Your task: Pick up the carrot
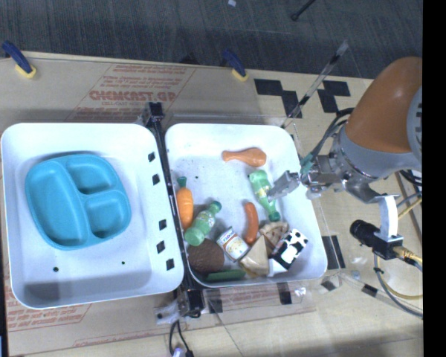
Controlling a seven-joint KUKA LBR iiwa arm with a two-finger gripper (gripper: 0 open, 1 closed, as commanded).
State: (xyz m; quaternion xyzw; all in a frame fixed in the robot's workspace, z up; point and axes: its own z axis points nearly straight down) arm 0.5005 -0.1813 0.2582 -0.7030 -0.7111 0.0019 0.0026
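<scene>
Pincer is hovering at the right bin's far-right wall, finger state not readable; carrot is lying well to its left against the divider, so it should be crossing over the bottle and descending astride the carrot.

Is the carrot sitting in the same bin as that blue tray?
No, the carrot lies at the left wall of the right bin, while the blue tray sits in the left bin.
</scene>
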